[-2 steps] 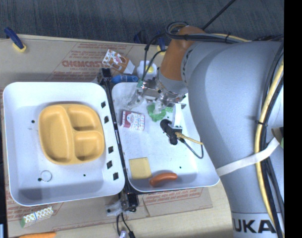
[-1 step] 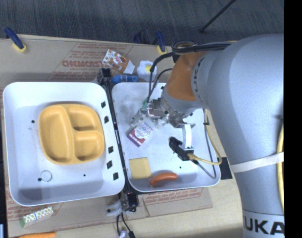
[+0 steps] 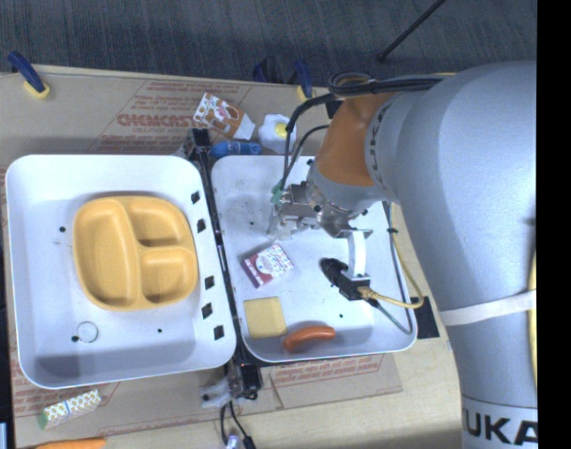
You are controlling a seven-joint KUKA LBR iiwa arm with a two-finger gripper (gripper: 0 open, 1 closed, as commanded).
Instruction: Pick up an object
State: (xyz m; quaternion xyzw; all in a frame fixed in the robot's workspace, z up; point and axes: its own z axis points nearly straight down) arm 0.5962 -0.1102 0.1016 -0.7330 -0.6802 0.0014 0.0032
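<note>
Grey arm [image 3: 473, 204] housing, nearest the camera, covers much of the right bin [image 3: 231, 251] and hides its right wall. Below the orange band [image 3: 346, 152], the gripper [image 3: 295, 209] is seen low over the upper middle of that bin, but whether it is released or clenched cannot be told, and nothing is seen held in it.

Three candidates are left in the right bin: a small red-and-white packet [image 3: 268, 264] just below and left of the gripper, a yellow sponge [image 3: 265, 316] near the front wall, and an orange sausage-shaped piece [image 3: 309, 337] beside it at the front edge. A yellow tray [image 3: 136, 249] is seen in the left bin [image 3: 23, 251].

Several failures are judged possible. The packet lies flat, so it could be skidded along the floor rather than lifted if the descent is off-centre. The sausage piece is rounded and could be squeezed out sideways. Sponge and sausage piece sit close to the front wall, where a collision could be caused. A black cable [image 3: 346, 283] hangs across the bin by the wrist and could be snagged or dragged across the objects.
</note>
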